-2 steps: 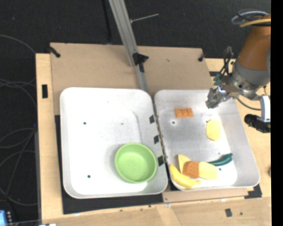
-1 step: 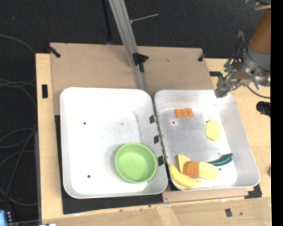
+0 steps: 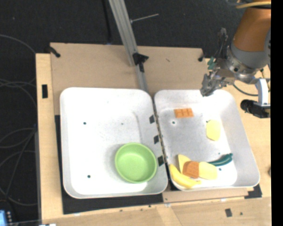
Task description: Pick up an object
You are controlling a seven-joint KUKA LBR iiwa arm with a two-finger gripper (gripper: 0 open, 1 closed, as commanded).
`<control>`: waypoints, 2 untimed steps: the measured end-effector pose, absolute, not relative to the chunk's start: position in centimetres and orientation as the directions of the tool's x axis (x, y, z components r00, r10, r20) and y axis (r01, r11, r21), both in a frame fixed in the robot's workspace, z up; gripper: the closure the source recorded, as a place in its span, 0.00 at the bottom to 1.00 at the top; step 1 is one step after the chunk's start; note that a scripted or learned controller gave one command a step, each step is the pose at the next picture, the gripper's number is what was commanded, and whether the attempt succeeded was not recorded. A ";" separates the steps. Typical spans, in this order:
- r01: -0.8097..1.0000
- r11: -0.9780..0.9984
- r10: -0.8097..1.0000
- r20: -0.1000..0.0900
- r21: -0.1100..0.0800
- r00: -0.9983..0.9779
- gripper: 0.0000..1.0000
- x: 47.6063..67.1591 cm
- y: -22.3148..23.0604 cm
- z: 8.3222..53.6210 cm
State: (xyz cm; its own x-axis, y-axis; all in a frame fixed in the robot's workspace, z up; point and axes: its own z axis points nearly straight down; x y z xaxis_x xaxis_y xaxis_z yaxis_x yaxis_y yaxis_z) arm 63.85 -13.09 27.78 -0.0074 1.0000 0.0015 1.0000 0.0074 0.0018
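Though small, orange waffle block (image 3: 183, 113)

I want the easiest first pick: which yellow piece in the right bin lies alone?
The pale yellow piece near the right bin's right wall; the other yellow pieces are heaped together at its front edge.

The end effector (image 3: 208, 86) is small and dark above the right bin's (image 3: 240, 126) far rim, its fingers too blurred to tell apart; the arm (image 3: 251, 36) is cut off at the top and right. The pile (image 3: 194, 171) in that bin's near corner overlaps, hiding its lower pieces; the green-handled tool (image 3: 222, 160) is partly covered.
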 end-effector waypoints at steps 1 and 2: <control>1.000 0.004 1.000 0.002 0.000 -0.004 1.00 63.7 -8.2 28.2; 1.000 0.003 1.000 0.000 -0.002 -0.003 1.00 64.5 -3.0 27.6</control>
State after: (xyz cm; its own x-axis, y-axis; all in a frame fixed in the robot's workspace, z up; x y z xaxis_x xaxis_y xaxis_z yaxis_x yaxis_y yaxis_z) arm 64.49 -3.05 27.62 -0.0025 1.0000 0.0004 1.0000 0.0025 -0.0018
